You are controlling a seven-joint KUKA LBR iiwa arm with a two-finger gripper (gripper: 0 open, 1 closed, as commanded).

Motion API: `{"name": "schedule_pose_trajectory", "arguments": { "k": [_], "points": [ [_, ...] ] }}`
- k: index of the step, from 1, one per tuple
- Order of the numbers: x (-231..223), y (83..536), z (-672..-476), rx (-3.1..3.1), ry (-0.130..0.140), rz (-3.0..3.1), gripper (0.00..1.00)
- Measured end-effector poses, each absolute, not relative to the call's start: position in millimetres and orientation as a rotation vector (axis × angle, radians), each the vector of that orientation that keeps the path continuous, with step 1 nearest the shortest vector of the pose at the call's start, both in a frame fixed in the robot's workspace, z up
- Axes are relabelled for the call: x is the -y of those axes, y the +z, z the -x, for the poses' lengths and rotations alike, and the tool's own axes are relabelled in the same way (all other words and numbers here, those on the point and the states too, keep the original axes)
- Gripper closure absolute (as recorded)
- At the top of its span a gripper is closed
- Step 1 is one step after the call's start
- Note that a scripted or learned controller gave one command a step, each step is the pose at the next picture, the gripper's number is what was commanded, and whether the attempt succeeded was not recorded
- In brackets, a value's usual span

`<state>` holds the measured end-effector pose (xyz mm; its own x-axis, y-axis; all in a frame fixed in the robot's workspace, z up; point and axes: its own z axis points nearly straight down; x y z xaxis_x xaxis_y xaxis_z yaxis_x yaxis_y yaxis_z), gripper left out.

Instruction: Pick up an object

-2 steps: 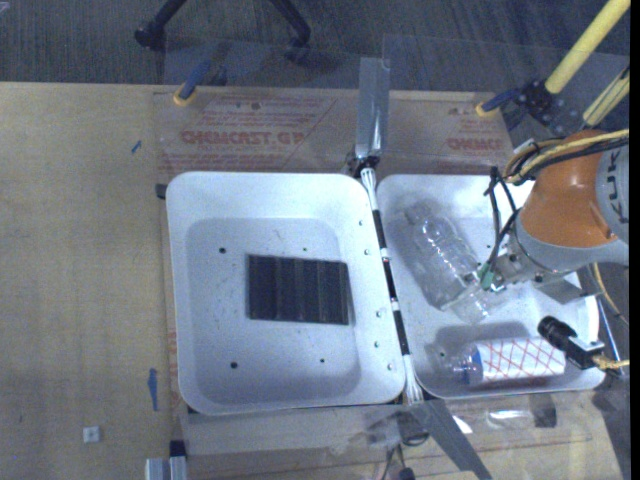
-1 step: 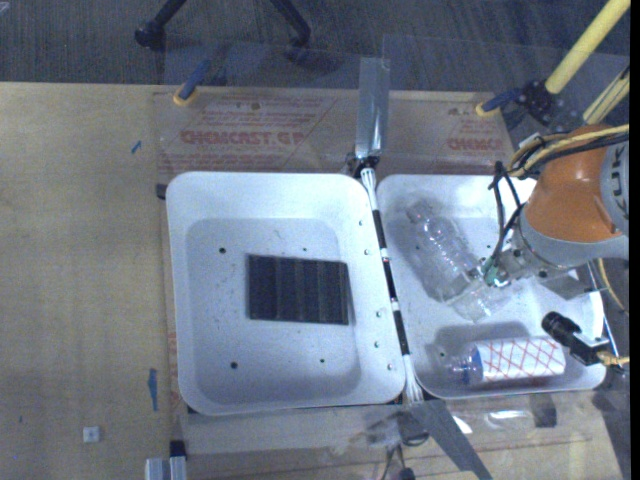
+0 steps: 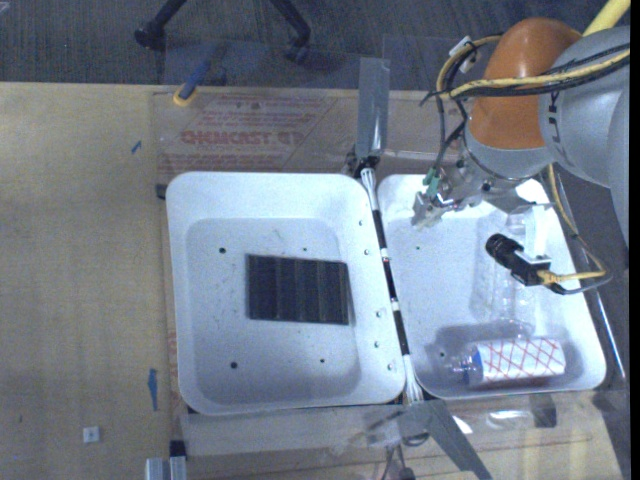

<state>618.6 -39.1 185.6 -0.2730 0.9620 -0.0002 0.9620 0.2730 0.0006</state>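
The gripper (image 3: 432, 208) is hovering over the far-left corner of the right bin (image 3: 590, 353), seemingly positioning for a grab, while the red-patterned bottle (image 3: 512, 360) is lying well apart against the near wall, and the clear plastic item (image 3: 503, 288) between them is staying too faint to identify.

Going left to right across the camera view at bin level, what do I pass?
Left bin → dark ridged panel → right bin → bottle with red-checked label.
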Motion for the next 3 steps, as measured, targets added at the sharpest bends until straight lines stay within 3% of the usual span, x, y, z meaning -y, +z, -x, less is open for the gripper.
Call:
{"name": "schedule_pose_trajectory", "arguments": {
  "k": [1, 2, 3],
  "points": [
    [39.2, 185.2, -618.4, -2.506, -0.001, -1.894, 0.0],
    [139.4, 147.7, -573.8, -2.374, -0.001, -2.058, 0.0],
    [178.5, 151.1, -546.0, -2.412, 0.004, -2.009, 0.0]
  ]
}}
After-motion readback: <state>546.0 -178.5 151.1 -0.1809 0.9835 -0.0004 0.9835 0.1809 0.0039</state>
